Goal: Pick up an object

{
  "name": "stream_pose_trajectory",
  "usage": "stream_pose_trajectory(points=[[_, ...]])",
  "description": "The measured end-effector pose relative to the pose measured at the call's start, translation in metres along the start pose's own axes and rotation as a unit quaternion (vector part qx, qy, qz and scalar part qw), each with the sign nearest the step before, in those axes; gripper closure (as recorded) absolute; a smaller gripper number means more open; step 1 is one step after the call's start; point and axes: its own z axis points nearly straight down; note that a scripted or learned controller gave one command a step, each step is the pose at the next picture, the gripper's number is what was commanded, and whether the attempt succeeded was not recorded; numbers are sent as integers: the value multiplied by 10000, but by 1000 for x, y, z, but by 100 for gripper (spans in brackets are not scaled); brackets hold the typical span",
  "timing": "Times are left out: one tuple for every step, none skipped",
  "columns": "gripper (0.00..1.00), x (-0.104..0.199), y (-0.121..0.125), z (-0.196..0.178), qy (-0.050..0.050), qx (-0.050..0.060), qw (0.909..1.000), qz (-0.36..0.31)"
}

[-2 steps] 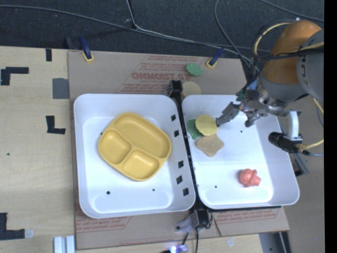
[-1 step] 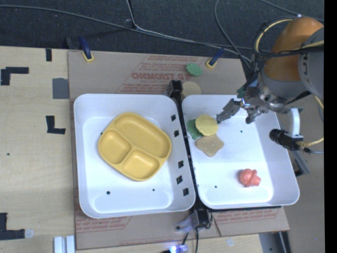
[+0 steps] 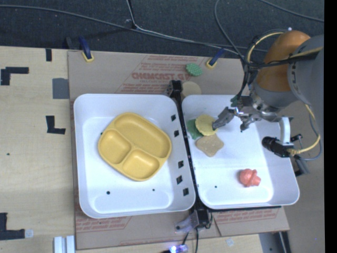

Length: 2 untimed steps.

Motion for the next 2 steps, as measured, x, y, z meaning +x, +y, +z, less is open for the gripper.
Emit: stream_pose_trajectory(points=[[0, 0, -2, 65, 5, 7, 10000, -3], [0, 0, -1, 68, 0, -33, 10000, -3]])
